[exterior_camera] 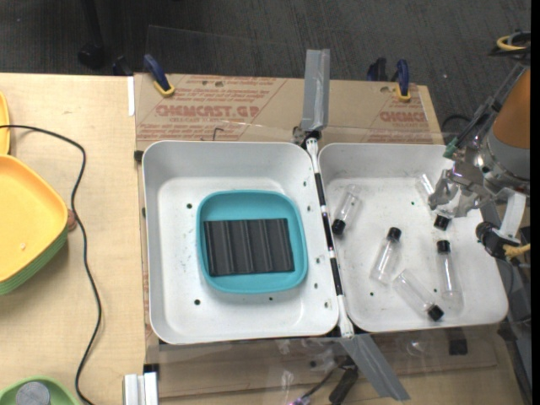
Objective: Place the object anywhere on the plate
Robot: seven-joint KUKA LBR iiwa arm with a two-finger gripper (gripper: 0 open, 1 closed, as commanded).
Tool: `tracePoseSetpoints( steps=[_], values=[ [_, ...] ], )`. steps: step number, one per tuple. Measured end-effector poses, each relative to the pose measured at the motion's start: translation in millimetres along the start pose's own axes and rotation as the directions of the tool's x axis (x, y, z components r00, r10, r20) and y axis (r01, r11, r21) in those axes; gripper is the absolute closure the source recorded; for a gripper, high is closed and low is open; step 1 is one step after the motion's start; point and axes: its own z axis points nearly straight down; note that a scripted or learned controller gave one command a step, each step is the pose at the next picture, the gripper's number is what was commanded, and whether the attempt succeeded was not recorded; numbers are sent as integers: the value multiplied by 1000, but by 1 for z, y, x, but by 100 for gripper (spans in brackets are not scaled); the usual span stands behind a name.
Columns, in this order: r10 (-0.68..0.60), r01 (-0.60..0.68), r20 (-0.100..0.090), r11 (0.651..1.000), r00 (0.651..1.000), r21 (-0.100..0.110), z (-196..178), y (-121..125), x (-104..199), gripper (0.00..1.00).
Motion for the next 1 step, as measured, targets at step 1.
tracePoseSetpoints(
  steps=[1],
  values=[
    [0,0,0,1000,1000,0,0,0,0,0]
  ],
)
